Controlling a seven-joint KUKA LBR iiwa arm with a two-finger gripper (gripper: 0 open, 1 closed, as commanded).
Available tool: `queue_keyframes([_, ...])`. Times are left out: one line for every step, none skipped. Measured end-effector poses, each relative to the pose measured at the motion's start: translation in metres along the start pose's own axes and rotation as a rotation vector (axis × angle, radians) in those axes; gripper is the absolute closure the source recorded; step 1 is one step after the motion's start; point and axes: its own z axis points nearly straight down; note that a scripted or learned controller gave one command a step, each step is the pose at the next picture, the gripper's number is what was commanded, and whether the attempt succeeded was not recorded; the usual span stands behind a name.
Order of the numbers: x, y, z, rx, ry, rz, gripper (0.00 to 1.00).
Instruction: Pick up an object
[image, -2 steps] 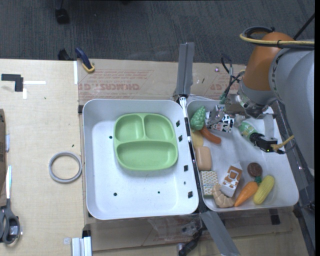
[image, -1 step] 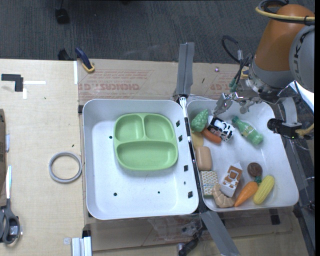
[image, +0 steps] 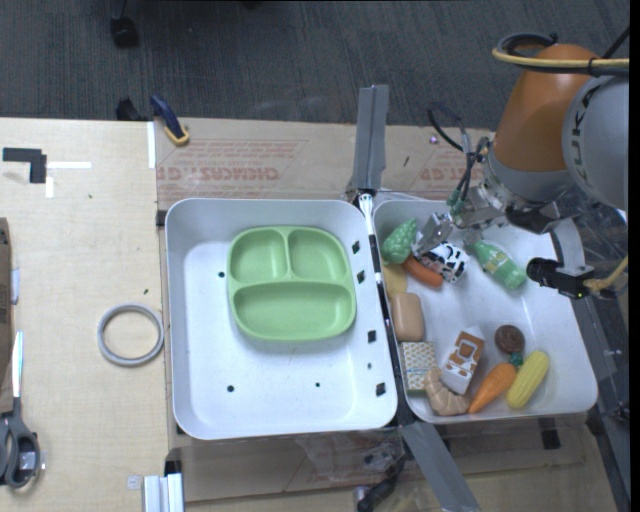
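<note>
The gripper (image: 437, 233) hangs low in the right bin (image: 585, 385), at about eleven o'clock of it, just above a black-and-white toy cow (image: 452, 261) and a small carrot (image: 424, 272). Whether it is spread or closed cannot be told; nothing visibly sits in it. It should probably descend straight onto the cow, clear of the green toy (image: 400, 241) at nine o'clock.

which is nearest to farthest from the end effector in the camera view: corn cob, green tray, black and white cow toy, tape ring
1. Black and white cow toy, right beside the end effector in the right bin.
2. Corn cob, near corner of the right bin.
3. Green tray, in the left bin.
4. Tape ring, on the bench left of both bins.
</note>
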Motion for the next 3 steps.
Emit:
queue_keyframes([-0.027, 0.002, 0.077, -0.024, -0.012, -0.090, 0.00])
queue_keyframes([-0.027, 0.005, 0.083, -0.037, -0.012, 0.113, 0.00])
queue_keyframes([-0.055, 0.022, 0.097, -0.006, -0.004, -0.216, 0.00])
